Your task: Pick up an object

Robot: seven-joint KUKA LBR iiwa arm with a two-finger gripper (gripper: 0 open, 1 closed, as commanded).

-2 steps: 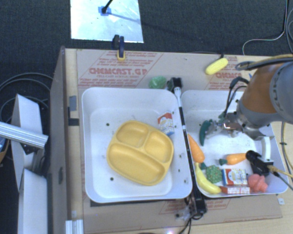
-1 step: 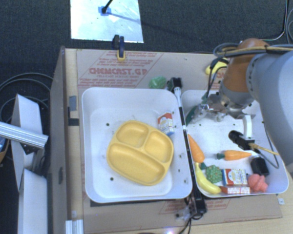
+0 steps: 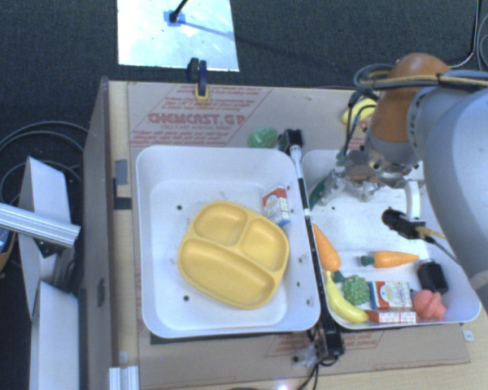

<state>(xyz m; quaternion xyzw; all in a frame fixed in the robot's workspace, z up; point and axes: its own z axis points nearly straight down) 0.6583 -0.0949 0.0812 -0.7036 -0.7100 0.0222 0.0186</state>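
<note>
I am hovering my gripper (image 3: 339, 184), its state unclear to me, near the right bin's (image 3: 470, 305) far-left corner, while the nearest carrot (image 3: 326, 249) is lying just nearward, its long axis running toward me.

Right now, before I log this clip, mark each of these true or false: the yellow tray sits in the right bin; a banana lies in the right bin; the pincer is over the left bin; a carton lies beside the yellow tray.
1. The yellow tray sits in the right bin. False: it lies in the left bin.
2. A banana lies in the right bin. True.
3. The pincer is over the left bin. False: it is over the right bin's far end.
4. A carton lies beside the yellow tray. True.
</note>
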